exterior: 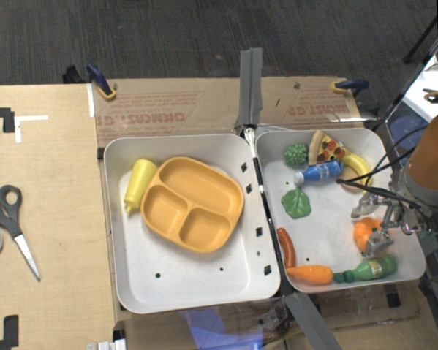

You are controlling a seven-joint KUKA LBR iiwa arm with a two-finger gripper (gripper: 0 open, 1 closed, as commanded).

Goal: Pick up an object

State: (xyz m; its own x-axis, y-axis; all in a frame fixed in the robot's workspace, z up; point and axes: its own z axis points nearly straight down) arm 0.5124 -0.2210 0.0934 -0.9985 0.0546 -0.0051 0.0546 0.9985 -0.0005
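Observation:
My gripper (381, 231) hangs low over the right side of the right bin (331, 223), reaching in from the right. It sits right beside an orange fruit (363, 233), covering that fruit's right edge. Just below the gripper lies a green bottle (370, 269). Other toys lie in the same bin: a banana (356, 168), a pizza slice (326, 147), a broccoli (296, 154), a blue bottle (318, 174), a green leaf (297, 203), a red sausage (285, 246) and a carrot (310, 275).
The left bin (136, 277) holds an orange divided plate (190, 203) and a yellow bottle (137, 184). Scissors (13, 225) lie on the bench at far left. Cables (394, 161) trail from the arm over the right bin's rim.

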